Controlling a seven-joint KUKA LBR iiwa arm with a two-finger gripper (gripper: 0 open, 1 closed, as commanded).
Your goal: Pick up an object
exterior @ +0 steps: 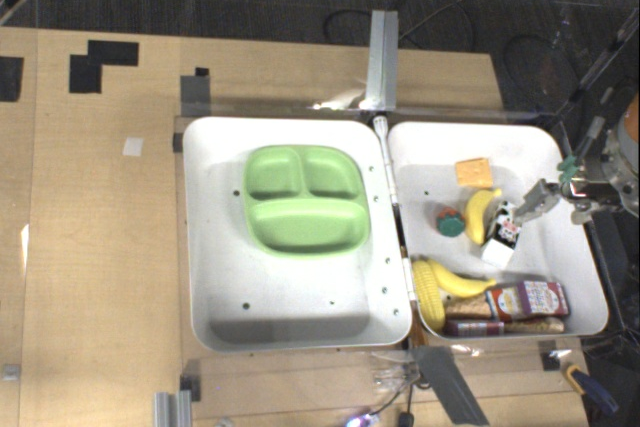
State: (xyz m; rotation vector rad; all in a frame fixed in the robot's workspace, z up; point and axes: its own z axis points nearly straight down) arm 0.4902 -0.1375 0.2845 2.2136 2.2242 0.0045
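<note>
My gripper [524, 211] reaches in from the right over the right bin [545, 147], hanging low near its middle. Just below and left of its tip lies a small white object with black and red markings [501, 241]; it touches or nearly touches the tip. A short yellow banana [481, 212] stands just left of that object, with a red and green toy [450, 221] beside it. An orange square [473, 172] lies farther back.
Along the right bin's front lie a long banana [462, 283], a corn cob [427, 291], a red-labelled packet [527, 298] and a brown bar [497, 325]. The left bin [215, 245] holds a green divided plate [303, 197].
</note>
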